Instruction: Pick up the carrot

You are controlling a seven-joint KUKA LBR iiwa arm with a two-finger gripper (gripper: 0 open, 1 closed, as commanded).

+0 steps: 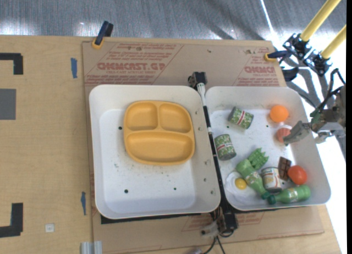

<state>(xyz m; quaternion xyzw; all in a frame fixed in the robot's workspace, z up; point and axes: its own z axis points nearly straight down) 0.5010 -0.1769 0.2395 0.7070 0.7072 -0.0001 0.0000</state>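
A small salmon-orange piece (282, 133), which may be the carrot, lies near the right wall of the right bin (313, 154); its shape is partly hidden. My gripper (301, 131) reaches in from the right edge and sits low, right beside this piece, touching or nearly touching its right side. Nothing can be seen held in the gripper. An orange ball (279, 113) lies just above the piece.
The right bin also holds two green cans (240, 117) (224, 146), a green leafy toy (252, 160), a fried egg (239, 182), a small tin (269, 177), a green bottle (289, 195), a brown block (284, 167) and a red tomato (297, 175). A yellow divided plate (159, 132) sits in the left bin (104, 192).
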